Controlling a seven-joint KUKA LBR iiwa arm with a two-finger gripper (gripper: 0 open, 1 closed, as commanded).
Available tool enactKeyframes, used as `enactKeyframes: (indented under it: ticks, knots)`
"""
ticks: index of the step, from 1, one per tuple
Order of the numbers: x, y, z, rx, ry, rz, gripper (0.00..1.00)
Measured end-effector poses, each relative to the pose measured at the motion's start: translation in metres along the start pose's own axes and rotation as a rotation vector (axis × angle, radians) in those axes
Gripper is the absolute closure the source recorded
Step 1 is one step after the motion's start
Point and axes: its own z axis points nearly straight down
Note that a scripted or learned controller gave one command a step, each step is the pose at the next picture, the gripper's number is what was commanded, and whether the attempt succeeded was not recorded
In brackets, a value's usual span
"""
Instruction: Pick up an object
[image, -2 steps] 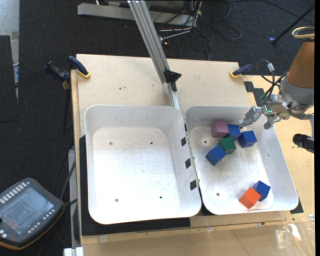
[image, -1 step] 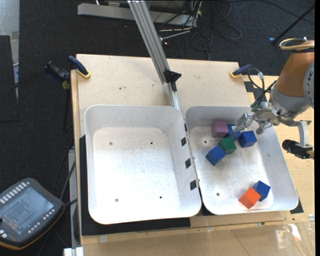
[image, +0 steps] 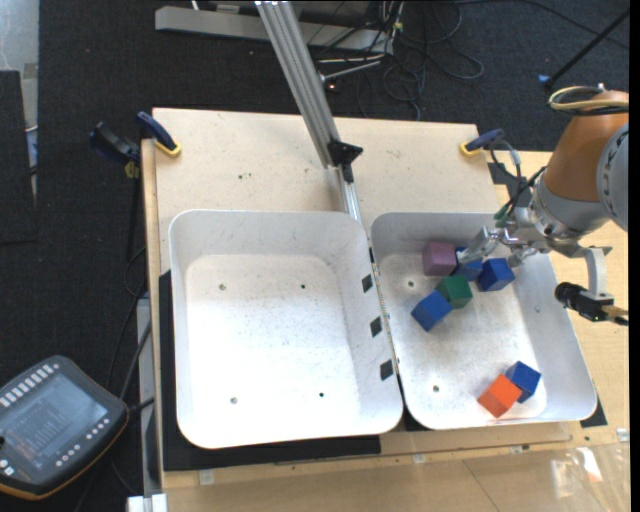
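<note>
The blue cube (image: 496, 274) lies in the upper part of the right bin (image: 560, 340), at the right end of a cluster with a purple cube (image: 439, 257), a green cube (image: 457, 290) and another blue block (image: 432, 310). The end effector (image: 487, 250) hangs just above and left of it, nearly touching; whether its grip is wide or narrow cannot be told. An orange cube (image: 499, 396) sits well apart, lower right.

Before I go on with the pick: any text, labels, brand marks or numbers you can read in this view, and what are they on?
No text can be read in this view.
The handheld pendant at lower left has a screen and buttons; any markings there are too small and blurred to read.
The black tabs on the rim between the bins carry no visible writing.
</note>
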Motion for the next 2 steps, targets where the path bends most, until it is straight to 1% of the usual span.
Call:
enactKeyframes:
  ticks: [1, 2]
  knots:
    - [0.000, 0.001, -0.010, -0.004, -0.001, -0.002, 1.00]
    - [-0.002, 0.004, -0.074, 0.013, 0.005, 0.000, 1.00]
